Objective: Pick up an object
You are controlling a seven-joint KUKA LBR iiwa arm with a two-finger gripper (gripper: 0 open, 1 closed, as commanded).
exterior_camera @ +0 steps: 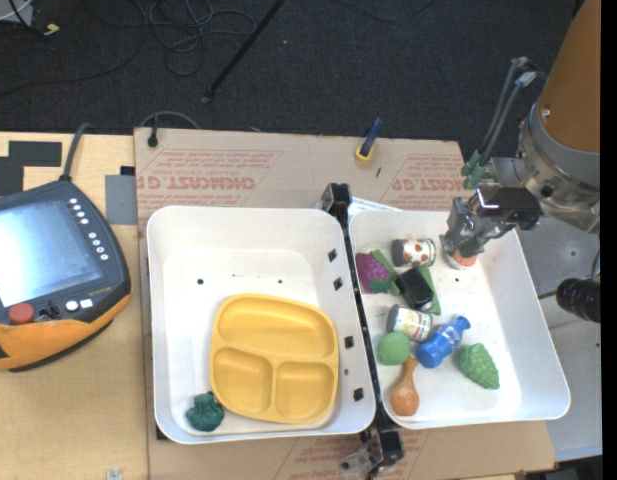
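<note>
Where toys crowd the right bin (533, 298), the hand (464, 244) hovers

Two shallow white bins sit side by side on the desk (48, 418). The left bin (188, 238) holds a yellow three-compartment plastic tray (273, 358), with a small dark-green toy (203, 413) at the tray's front-left corner. The right bin (533, 368) holds a cluster of small objects: a blue plastic bottle (441, 341) lies between a round green ball (393, 349) on its left and a knobbly green toy (479, 365) on its right, and a tan wooden spoon (405, 390) lies in front of the ball.
</note>
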